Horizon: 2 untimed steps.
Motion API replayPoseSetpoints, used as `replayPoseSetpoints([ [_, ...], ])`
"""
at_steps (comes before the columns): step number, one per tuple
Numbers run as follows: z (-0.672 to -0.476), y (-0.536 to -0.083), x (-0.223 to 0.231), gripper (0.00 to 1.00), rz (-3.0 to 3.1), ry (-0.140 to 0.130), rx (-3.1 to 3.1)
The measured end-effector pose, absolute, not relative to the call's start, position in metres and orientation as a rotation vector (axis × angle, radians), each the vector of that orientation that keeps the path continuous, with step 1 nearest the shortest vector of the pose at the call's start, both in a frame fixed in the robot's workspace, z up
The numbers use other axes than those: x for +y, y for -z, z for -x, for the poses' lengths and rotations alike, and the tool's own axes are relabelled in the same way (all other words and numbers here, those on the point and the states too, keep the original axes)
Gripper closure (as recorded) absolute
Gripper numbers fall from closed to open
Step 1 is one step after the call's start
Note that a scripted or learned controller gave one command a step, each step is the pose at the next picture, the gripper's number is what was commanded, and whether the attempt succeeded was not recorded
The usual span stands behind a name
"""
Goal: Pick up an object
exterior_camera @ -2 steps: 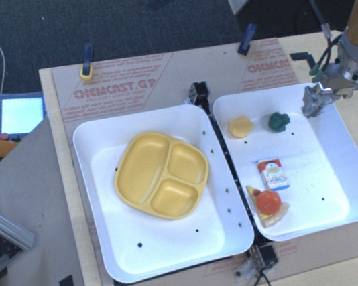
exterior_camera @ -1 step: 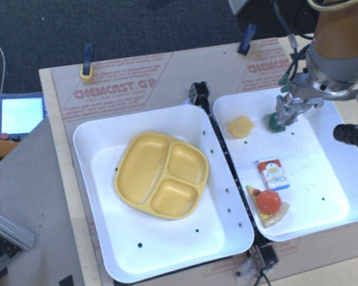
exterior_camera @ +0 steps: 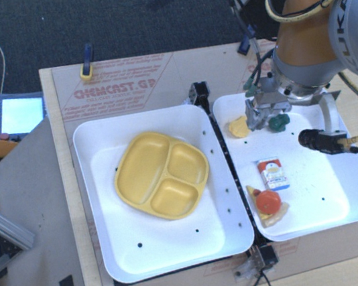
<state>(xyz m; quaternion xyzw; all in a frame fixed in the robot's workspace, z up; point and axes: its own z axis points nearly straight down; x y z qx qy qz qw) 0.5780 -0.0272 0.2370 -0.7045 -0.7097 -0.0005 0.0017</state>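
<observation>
Two white bins are seen side by side on the table (exterior_camera: 78, 190). In the left bin (exterior_camera: 101, 206) one yellow three-compartment plate (exterior_camera: 162, 174) is found. In the right bin (exterior_camera: 352, 201) four items are counted: one small yellow piece (exterior_camera: 238, 127) and one green object (exterior_camera: 279, 121) at the far end, one red-and-white carton (exterior_camera: 273, 174) mid-bin, and one red tomato-like piece (exterior_camera: 268, 203) near the front. The gripper (exterior_camera: 260, 117) is lowered between the yellow piece and the green object; whether it is spread or closed cannot be told.

arm (exterior_camera: 321, 20): grey casing | orange band above wrist | yellow and black cables | hand (exterior_camera: 256, 118): grey metal
</observation>
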Motion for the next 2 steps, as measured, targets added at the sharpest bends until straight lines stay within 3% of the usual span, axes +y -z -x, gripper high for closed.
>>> replayPoseSetpoints([
  [2,-0.599,-0.238,0.082,1.00,2.215,0.005,-2.228],
])
